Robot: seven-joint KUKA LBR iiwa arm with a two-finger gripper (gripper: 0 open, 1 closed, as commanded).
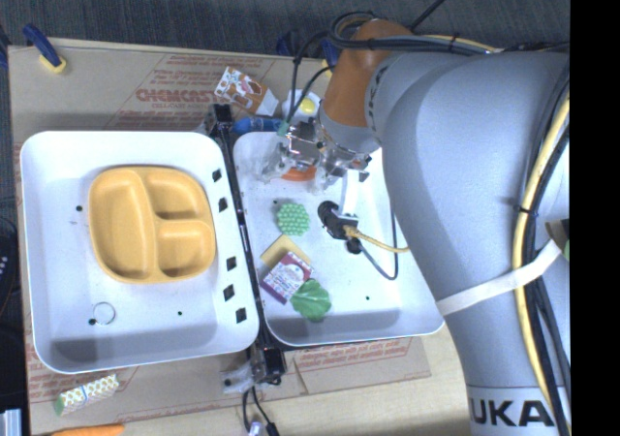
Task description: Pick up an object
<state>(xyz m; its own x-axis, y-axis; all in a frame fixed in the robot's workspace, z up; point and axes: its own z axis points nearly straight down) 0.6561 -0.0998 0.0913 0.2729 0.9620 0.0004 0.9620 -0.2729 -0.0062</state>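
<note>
So far nothing is lifted: my hand [312, 155] hangs low in the right bin's [417, 323] far corner; its grip I cannot tell.

The arm [475, 182] is a thick, smooth grey tube with an orange band [354, 76] above the pincer [310, 158], a metal assembly of bare parts. Black and yellow cables [542, 182] run along the body, a white strap [494, 284] crosses it, and white letters "UKA" [513, 413] mark its base.
</note>
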